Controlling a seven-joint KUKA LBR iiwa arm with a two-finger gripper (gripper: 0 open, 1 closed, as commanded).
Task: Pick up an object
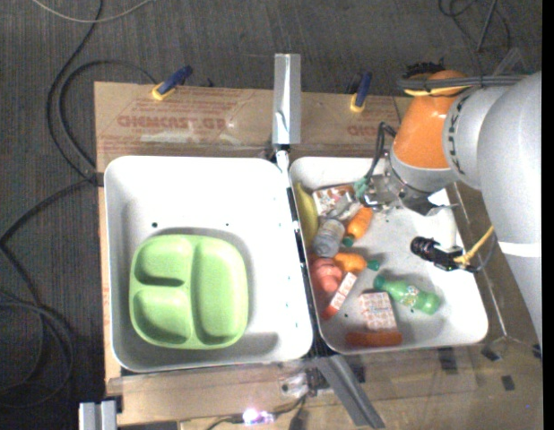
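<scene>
Claw (374, 189) low (over right bin (456, 325)).

I see bright even light on the white bins (205, 173), soft shadows inside them, dim floor, slightly grainy picture.

Your gripper (374, 189) is hanging over the right bin (470, 325), just beside the orange carrot (359, 223) and grey can (328, 237).
</scene>
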